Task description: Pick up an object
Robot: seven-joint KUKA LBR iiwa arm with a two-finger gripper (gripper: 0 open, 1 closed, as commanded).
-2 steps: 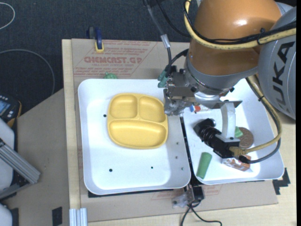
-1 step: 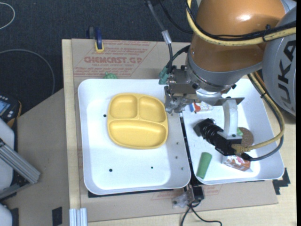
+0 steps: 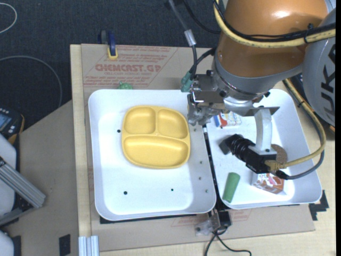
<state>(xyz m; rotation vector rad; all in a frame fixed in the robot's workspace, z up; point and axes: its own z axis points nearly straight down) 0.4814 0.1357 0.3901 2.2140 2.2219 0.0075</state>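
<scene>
A yellow divided plate (image 3: pixel 156 136) lies in the left bin (image 3: pixel 106 175). In the right bin (image 3: pixel 298 116) lie a green cylinder (image 3: pixel 230 187) near the front left corner, a red and white packet (image 3: pixel 269 183) at the front, a brown round thing (image 3: pixel 279 154) partly hidden, and a small red, white and blue item (image 3: pixel 228 121) under the wrist. My gripper (image 3: pixel 196 112) hangs low over the wall between the two bins, just right of the plate's far right corner. The wrist hides what is below it.
A cardboard sheet (image 3: pixel 133 63) lies under the bins, with a blue and yellow clamp (image 3: pixel 111 42) at its far edge. A small green thing (image 3: pixel 125 86) sits behind the left bin. Cables run above the arm.
</scene>
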